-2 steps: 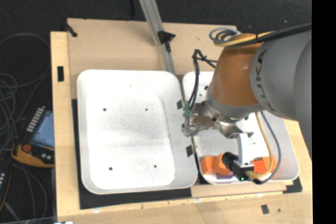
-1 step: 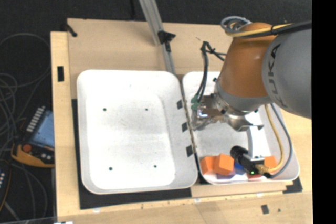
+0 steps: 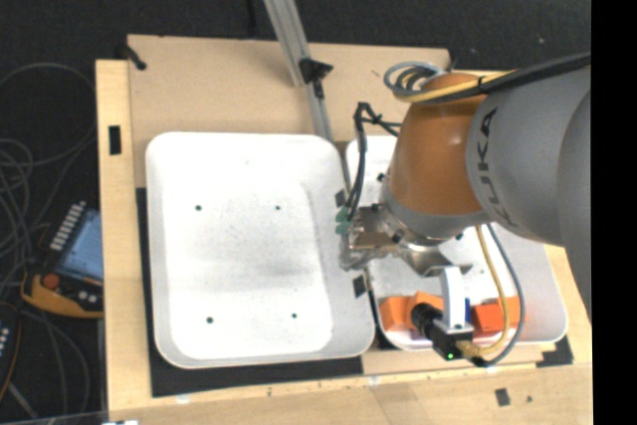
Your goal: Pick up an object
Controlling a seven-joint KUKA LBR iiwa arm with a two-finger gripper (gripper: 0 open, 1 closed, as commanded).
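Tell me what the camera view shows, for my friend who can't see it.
A big grey robot arm with an orange band reaches in from the right and hangs over the right shallow white bin, covering most of it. An orange and white object lies near that bin's front edge. The left shallow white bin sits beside it.

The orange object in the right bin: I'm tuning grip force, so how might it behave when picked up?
The orange object looks flat and blocky, so probably stiff and unlikely to roll. Its smooth-looking surface could be slippery. It lies near the right bin front wall, partly hidden by the arm, so weight is unclear.
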